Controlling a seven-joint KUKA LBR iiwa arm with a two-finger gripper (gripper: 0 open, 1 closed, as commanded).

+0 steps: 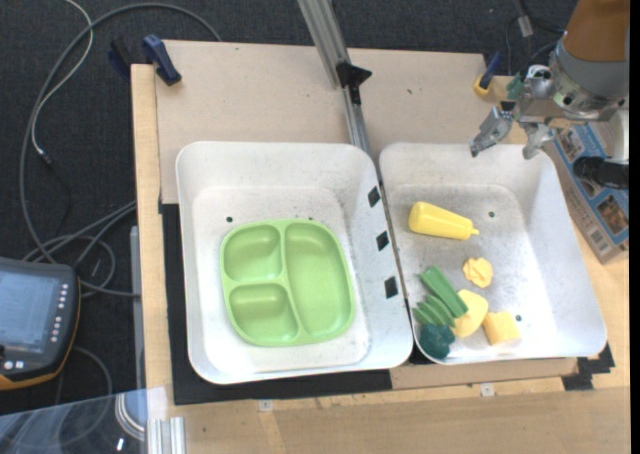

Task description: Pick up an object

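My gripper (508, 139) hangs over the back edge of the right bin (560, 242), fingers spread apart with nothing between them. In that bin lie a yellow corn-like piece (441, 221), a small yellow shell-shaped piece (478, 271), a green bean pod (441, 290), a yellow rounded piece (470, 317), a yellow-orange block (501, 328) and a dark green broccoli-like piece (435, 341). All of these lie in front of and below the gripper, apart from it.
The left bin (200, 192) holds a light green divided plate (288, 281). A metal pole (320, 22) slants down between the bins. A blue clamp (160, 57) grips the board's back left corner. A printed booklet (600, 202) lies right of the right bin.
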